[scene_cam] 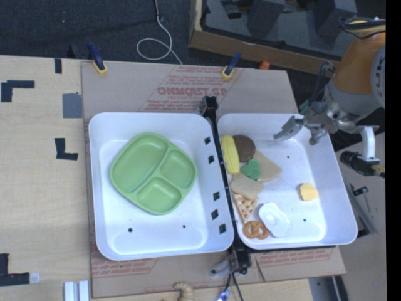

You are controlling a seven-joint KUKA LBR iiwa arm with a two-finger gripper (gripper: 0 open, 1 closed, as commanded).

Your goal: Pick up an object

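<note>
Early stage: the hand point(302, 130), fingers spread and holding nothing, hovers above the right bin's point(332, 187) far edge; the food items, including a yellow block point(307, 192), lie ungrasped inside.

At the upper right of the frame the arm point(362, 68) shows a broad, rounded orange band with a glossy sheen, a pale highlight along its top edge, and a strip of light grey casing beside it at the frame's edge. Below the band sits a grey metallic wrist section. From it extends the end effector point(302, 129), built of dull grey metal with two slim, angular fingers point(287, 129).
</note>
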